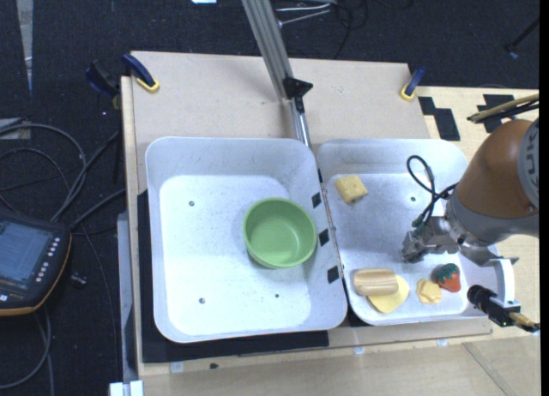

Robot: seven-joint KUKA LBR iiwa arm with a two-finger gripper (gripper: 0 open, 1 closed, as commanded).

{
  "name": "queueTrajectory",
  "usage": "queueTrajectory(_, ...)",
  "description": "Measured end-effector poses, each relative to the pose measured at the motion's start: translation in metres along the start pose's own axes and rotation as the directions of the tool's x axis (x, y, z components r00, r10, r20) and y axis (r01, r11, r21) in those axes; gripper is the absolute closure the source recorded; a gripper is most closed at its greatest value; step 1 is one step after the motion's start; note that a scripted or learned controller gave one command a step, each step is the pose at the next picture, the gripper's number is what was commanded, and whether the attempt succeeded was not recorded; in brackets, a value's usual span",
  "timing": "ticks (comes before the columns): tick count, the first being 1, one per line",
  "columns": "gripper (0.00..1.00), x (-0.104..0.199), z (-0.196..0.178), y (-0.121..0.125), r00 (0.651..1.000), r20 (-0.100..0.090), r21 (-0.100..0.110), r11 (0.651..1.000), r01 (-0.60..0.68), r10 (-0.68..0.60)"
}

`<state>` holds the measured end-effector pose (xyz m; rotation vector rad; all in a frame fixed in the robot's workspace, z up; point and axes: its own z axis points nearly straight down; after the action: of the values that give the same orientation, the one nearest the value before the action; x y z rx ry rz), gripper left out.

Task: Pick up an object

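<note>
You had the grey arm's gripper low inside the right white bin, just left of the small red-and-green toy; I could not tell how its jaws stood. Left of that toy lay a small yellow piece, then a tan roll on a yellow wedge. A yellow sponge-like block sat further back. The round green plastic bowl rested in the left white bin.

- Two shallow white bins are sitting side by side on the desk: a left bin and a right bin.
- One green bowl is lying in the left bin.
- Five small objects are lying in the right bin: one yellow sponge-like block, one tan bun-shaped piece, one flat yellow piece, one small yellow lump, one red-and-green toy.
- Two clamps are showing at the desk's far corners.
</note>
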<state>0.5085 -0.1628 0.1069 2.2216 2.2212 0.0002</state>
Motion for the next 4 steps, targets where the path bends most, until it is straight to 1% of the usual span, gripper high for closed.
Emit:
queueTrajectory(1, 1.0, -0.003, -0.062, 0.004, 1.0, 0.001, -0.005, 1.0, 0.001, -0.001)
queueTrajectory(2, 1.0, -0.006, -0.124, 0.005, 1.0, 0.001, -0.005, 1.0, 0.001, -0.001)
queueTrajectory(3, 1.0, -0.015, -0.17, 0.008, 1.0, 0.001, -0.004, 1.0, 0.0, 0.0)
queueTrajectory(4, 1.0, 0.037, -0.174, 0.026, 1.0, -0.001, 0.0, 1.0, 0.005, -0.005)
